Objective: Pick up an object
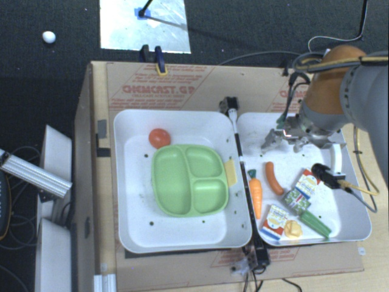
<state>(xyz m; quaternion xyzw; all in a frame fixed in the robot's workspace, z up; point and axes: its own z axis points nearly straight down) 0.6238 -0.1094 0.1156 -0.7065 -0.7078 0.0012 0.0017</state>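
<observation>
Since the end effector (281,137) hangs spread and empty above the right bin (358,224), I'd drop straight onto the sausage (273,177); avoid the carrot (256,197).

Two bins sit side by side on the worktop (182,81). The left bin (134,224) carries a divided tray (188,180) at its middle, with a ball (159,138) just behind the tray's back-left corner and a small block (231,173) against the tray's right side, by the bin's right wall.

In the right bin (358,221), a carrot (256,196) lies along the left wall; a sausage (273,177) lies just right of it. Toward the front edge sit three cartons — one (276,219) nearest the front, two (301,192) farther back and right — with a small lump (293,229) and a pepper (315,222) beside them. The claw (281,137) hangs over the bin's back part, the arm (358,84) entering over its back-right corner.
</observation>
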